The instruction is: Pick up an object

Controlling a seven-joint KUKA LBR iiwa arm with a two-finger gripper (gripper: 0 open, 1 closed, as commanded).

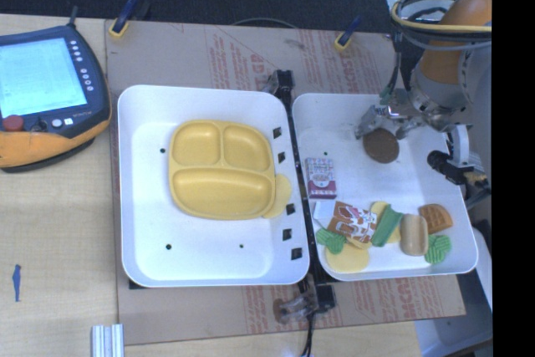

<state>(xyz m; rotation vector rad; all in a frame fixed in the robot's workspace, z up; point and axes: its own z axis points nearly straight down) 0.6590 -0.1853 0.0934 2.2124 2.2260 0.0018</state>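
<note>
The two-finger metal pincer point(386, 123) hangs over the far end of the right-hand shallow white plastic bin point(334, 109), and a round dark-brown disc-shaped toy point(381, 146) sits right under its tips — touching or not, can't tell, and can't tell if it's spread or closed either. That disc looks light, stiff and probably a bit slick, so I'd pinch across its rim. The other toy food is piled well away toward the bin's near edge.

- I see my gripper point(386, 123) over the right bin point(334, 109), just above a brown round piece point(381, 146).
- Toy food point(384, 232) is crowded along that bin's near edge.
- A yellow divided plate point(222, 169) lies in the left bin point(142, 180).
</note>
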